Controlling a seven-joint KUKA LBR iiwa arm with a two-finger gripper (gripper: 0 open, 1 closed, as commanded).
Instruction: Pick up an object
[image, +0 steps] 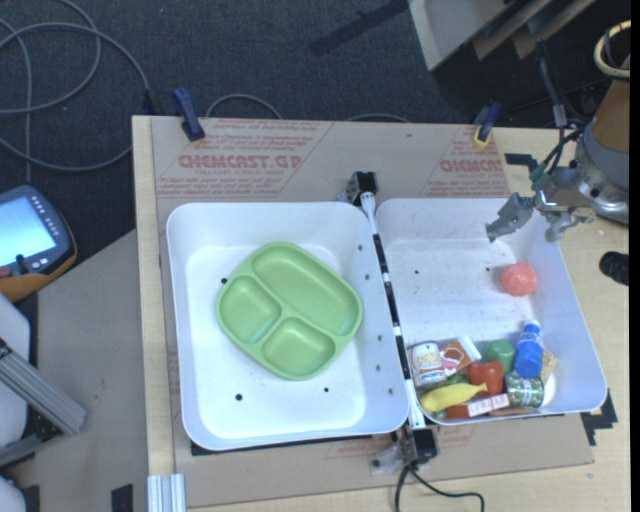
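1. A bench topped with brown printed board (300, 160) sits on dark carpet strewn with cables, and two shallow white bins lie side by side on it.
2. The gripper (528, 218) hangs over the far right corner of the right bin (440, 250). Its two fingers are splayed apart with nothing between them.
3. The nearest thing to it is a pink ball (518, 279), lying alone on the bin floor just toward the camera from the fingers, close to the right wall. I judge this the likeliest thing to pick.
4. The ball looks light and probably soft or foam-like, with a dull surface that should not slip much. Being round, it can roll off if pinched off-centre, so the fingers should close across its widest part from straight above.
5. Further out, the near corner of the same bin holds a tight cluster: a blue bottle (529, 347), a green can (524, 390), a red toy vegetable (486, 376), a yellow banana shape (447, 397) and a small printed box (430, 361). They touch one another, which would make a clean grasp harder.
6. The left bin (190, 300) holds a green divided plate (290, 310), well apart from the gripper. It is stiff, flat and wide, so a poor choice for two fingers.
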